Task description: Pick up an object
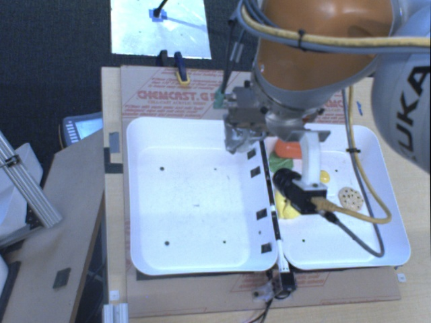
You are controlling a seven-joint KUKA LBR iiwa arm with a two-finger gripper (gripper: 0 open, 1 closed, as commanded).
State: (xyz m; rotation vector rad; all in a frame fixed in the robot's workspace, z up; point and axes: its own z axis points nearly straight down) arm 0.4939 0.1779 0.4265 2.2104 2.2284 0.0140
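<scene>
The hand [241, 133] hangs over the upper left corner of the right bin [377, 244], beside the wall that bin shares with the left bin [188, 200]. From this view I cannot tell whether it is open, closed or gripping anything. Within the right bin, an orange piece [288, 149] and a green piece [278, 161] lie touching near its upper left, a yellow piece [289, 211] sits lower by its left wall, and a small yellow piece [325, 177] and a speckled tan disc [349, 196] rest around its middle.

Smooth white plastic bins [195, 200] on matt printed cardboard [168, 94]; glossy orange band [323, 25]; dull metal sheet [158, 19] upper left
</scene>
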